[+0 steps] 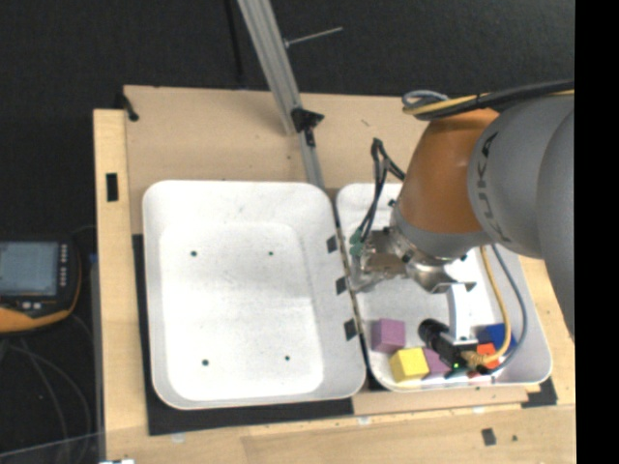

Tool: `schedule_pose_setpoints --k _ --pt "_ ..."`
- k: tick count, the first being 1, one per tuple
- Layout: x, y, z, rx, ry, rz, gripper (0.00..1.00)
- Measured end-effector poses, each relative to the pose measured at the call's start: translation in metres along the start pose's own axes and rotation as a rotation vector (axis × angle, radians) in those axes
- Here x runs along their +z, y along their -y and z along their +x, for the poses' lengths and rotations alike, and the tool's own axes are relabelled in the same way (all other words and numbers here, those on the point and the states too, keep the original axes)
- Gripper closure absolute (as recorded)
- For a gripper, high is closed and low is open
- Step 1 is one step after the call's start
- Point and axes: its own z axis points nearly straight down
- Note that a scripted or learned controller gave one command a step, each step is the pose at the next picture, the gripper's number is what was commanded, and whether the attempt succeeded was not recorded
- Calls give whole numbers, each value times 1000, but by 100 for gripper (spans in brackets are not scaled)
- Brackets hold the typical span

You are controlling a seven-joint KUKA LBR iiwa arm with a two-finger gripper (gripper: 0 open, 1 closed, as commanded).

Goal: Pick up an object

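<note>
- Blocks crowd the near end of the right bin (540, 356). A yellow block (409, 363) lies closest to the near rim, with a purple block (388, 333) just behind it, by the left wall.
- We see a small pink piece (437, 364) just right of the yellow block. A blue piece (491, 335) and an orange piece (485, 357) lie nearer the right wall, which leaves little free floor at this end.
- The gripper (375, 262) hangs over the middle of the right bin, close against the wall shared with the left bin (242, 298). Both blocks lie on the near side of it, the purple one nearer, and both are apart from it.
- We cannot tell whether the gripper is open or closed, and we see nothing in its grasp.
- The arm (484, 182) covers the far half of the right bin, so that bin's far rim and floor are mostly hidden.
- The left bin's broad white floor, marked by four small dark dots, is the widest open room.
- Beyond the bins, a slanted metal rail (276, 61) crosses the far edge of the bench (193, 129).
</note>
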Motion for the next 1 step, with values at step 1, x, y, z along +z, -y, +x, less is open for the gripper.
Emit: schedule_pose_setpoints --k 1 --pt "-10 -23 40 -8 -2 0 100"
